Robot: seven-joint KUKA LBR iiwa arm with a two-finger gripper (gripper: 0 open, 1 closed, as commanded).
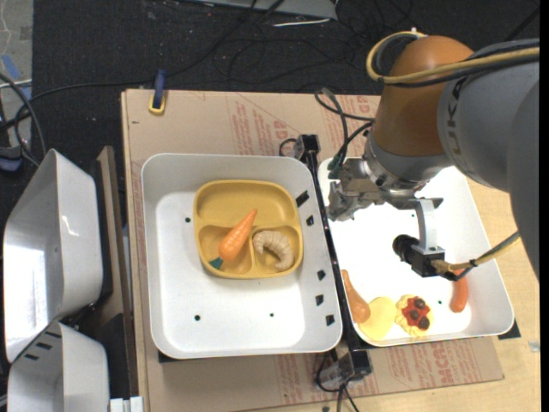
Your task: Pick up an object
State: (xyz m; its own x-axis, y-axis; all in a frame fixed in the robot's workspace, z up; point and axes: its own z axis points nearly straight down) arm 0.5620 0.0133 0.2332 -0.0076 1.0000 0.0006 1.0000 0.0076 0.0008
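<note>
My gripper [343, 202] hangs over the upper left part of the right bin [480, 230], close to the wall shared with the left bin. The grey wrist and orange band hide most of it from above. Along the right bin's front edge lie an orange spoon-like piece [354, 299], a yellow toy with red berries [413, 313] and a small orange-red sausage [460, 294]. All three lie well apart from the gripper. In the left bin [171, 256] a yellow divided plate [214, 200] holds a toy carrot [237, 235] and a pale shrimp [276, 247].
A white bracket with a black end piece [418, 254] hangs from the arm over the middle of the right bin. Cables run across the bench behind the bins. Grey-white containers [51, 230] stand off the bench at the left.
</note>
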